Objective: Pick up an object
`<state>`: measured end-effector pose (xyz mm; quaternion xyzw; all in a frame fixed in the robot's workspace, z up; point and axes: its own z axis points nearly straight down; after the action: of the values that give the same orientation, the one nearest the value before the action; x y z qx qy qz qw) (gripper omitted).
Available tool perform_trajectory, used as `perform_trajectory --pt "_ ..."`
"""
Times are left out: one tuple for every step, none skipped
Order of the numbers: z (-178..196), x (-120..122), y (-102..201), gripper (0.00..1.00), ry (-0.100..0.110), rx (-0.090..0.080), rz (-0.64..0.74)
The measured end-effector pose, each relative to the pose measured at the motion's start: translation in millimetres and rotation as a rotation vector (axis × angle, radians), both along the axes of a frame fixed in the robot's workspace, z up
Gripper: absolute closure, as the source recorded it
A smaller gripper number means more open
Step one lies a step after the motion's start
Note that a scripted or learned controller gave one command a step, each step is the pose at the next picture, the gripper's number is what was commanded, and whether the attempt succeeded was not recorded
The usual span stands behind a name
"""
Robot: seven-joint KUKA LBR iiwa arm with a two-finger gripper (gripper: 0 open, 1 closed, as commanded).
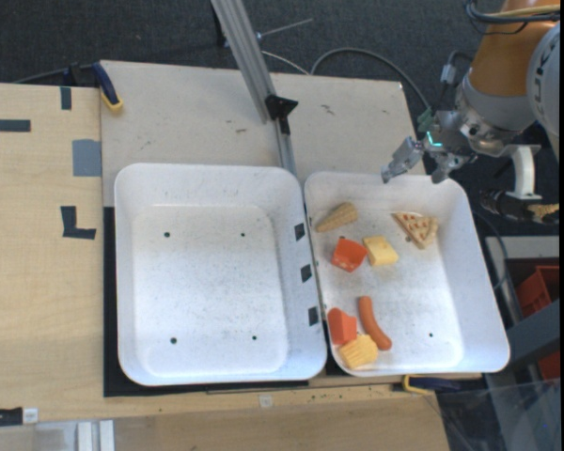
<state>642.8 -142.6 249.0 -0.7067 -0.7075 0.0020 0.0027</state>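
The right bin (470, 289) holds several toy foods: a tan cone-shaped piece (336, 217), a waffle-patterned pizza slice (415, 226), a red block (349, 254), a yellow cheese cube (381, 251), an orange sausage (374, 322), a second red piece (341, 326) and a yellow ridged piece (360, 351). My gripper (419, 163) hangs above the bin's far right corner with its fingers spread open and nothing between them. It sits up and to the right of the pizza slice, apart from every object.
The left bin (207, 271) lies beside the right one. A slanted metal pole (247, 50) rises behind the bins. A blue and yellow clamp (106, 87) sits at the bench's far left corner. Cables run behind the right bin.
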Motion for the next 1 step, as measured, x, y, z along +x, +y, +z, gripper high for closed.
perform_trajectory --pt "3.3 0.9 0.1 0.0 -0.005 -0.001 0.002"
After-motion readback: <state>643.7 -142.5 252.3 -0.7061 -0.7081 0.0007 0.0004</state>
